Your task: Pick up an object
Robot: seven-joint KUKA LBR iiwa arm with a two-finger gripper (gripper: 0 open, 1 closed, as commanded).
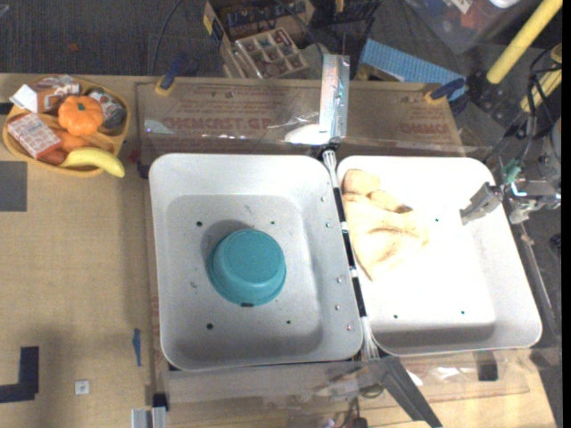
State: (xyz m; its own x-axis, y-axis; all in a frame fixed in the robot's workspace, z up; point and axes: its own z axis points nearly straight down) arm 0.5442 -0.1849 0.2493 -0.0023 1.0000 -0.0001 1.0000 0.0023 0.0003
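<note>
A: Any legible print?
B: Faint lettering on the cardboard panel (234,121) behind the bins, too blurred to read. Small cartons in the fruit bowl (34,135): printing unreadable.

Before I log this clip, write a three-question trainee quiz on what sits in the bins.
1. True or false: the teal bowl lies in the left bin.
2. Which bin holds the pale cloth-like object? A. left B. right
3. Fill in: the gripper is at the right bin's ____ edge.

Key: 1 true; 2 B; 3 right
</note>
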